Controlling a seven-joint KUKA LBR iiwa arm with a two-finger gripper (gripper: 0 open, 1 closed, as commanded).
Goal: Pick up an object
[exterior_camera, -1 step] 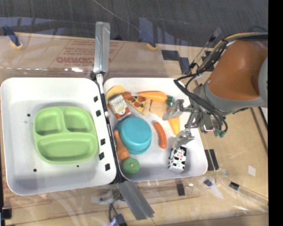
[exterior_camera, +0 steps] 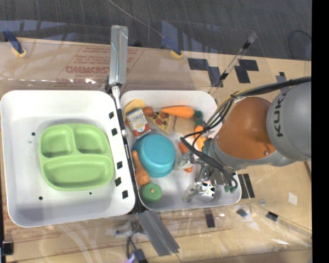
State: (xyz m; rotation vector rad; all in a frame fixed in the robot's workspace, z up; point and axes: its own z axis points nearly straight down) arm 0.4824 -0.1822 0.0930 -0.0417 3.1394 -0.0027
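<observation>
— Where did the toys sit?
— In the right bin: blue bowl mid-bin, carrot behind it, pizza slice between.
— The gripper?
— Low in the near right corner; I couldn't tell its state. Green tray lay in the left bin.

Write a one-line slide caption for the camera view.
KUKA arm's gripper reaches into the right bin beside a blue bowl and toy food; a green divided plate sits left.

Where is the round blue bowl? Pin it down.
The round blue bowl sits in the right white bin, near its middle, below the pizza slice and above the green round toy.
</observation>
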